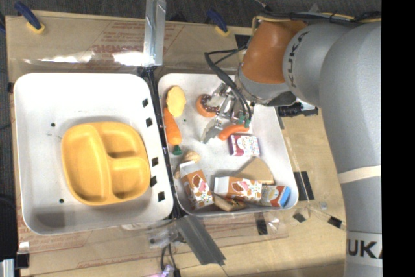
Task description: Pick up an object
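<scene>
Gripper (224, 119) down in the right bin (279, 139), fingers parted and holding nothing, poised beside an orange sausage-shaped toy (233, 132) (carrot (172, 128) along the left wall). Yellow tray (105, 161) in the left bin (32, 139).

One fixed camera above the bench (78, 36) — looking down, slanted, on both bins (39, 94).
</scene>
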Controlling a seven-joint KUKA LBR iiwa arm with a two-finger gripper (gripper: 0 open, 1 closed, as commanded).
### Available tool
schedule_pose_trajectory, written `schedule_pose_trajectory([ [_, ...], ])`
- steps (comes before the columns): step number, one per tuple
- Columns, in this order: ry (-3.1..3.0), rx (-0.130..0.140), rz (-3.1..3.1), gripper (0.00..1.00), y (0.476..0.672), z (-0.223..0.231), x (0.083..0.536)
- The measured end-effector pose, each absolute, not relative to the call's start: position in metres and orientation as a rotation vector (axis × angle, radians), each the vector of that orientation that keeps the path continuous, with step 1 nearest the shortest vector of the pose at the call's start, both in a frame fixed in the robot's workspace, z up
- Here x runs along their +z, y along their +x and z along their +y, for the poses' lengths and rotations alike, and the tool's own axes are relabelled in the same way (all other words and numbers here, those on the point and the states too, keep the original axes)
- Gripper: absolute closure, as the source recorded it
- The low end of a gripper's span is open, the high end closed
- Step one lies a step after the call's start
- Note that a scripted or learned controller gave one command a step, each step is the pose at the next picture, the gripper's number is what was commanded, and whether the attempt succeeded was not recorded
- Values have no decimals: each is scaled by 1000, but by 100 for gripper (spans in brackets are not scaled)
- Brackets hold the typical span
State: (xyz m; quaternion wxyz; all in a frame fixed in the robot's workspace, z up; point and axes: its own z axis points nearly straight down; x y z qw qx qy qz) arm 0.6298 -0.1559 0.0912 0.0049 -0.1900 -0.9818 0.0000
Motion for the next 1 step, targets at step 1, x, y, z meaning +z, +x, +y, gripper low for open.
schedule_pose_trajectory([
  [1,-583,2,-3089,100,633,-154,103],
])
